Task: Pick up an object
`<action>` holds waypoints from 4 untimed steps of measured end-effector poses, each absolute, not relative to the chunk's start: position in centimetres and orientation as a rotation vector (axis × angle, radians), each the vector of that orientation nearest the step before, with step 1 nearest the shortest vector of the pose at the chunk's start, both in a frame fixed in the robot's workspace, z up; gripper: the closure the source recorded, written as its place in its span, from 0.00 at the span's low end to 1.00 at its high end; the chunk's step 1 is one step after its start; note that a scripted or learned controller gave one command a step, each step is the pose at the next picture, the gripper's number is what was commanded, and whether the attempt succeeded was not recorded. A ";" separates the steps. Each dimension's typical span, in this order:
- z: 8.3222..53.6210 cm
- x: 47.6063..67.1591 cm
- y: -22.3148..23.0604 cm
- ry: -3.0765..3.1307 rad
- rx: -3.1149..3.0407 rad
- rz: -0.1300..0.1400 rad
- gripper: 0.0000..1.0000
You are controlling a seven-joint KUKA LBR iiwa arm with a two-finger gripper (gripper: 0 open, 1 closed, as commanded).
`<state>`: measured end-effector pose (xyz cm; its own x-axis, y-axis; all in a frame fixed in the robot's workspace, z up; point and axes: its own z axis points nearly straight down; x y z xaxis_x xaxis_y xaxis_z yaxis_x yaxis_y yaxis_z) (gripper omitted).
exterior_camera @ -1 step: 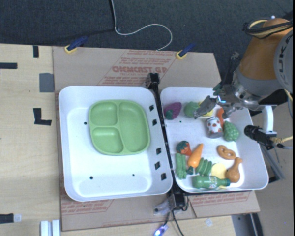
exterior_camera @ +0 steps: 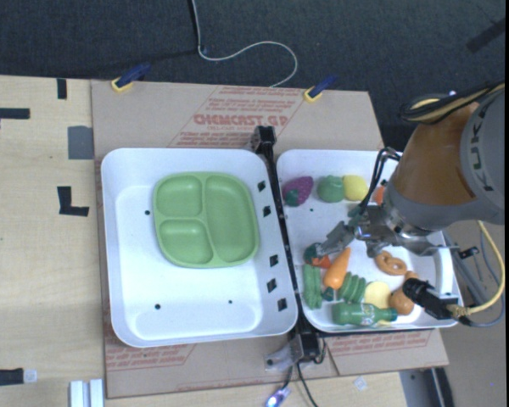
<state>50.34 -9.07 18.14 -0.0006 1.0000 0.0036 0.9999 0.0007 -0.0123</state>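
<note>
The right bin holds several toy foods. Along its far side lie a purple eggplant, a green vegetable and a yellow piece. An orange carrot lies mid-bin, with a green cucumber to its left. A brown ring, a pale yellow piece and a long green item sit nearer the front. My gripper hangs over the middle of this bin just above the carrot, open, with nothing between its fingers.
The left bin holds a green divided plate. A black divider runs between the bins. The arm's orange band and grey body cover the right bin's far right corner. A cable loops at the right.
</note>
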 end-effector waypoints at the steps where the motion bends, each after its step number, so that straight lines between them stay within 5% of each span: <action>1: 34.8 48.5 -6.0 -2.236 -2.223 -0.019 0.00; 2: 34.8 48.4 -6.2 -2.225 -2.217 0.003 1.00; 3: 34.3 50.7 1.8 -2.231 -2.209 0.000 1.00; 4: 41.1 50.0 10.6 -2.237 -2.207 -0.010 1.00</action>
<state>50.02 10.61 41.09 -0.0133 0.9999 0.0035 0.9999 0.0133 0.0052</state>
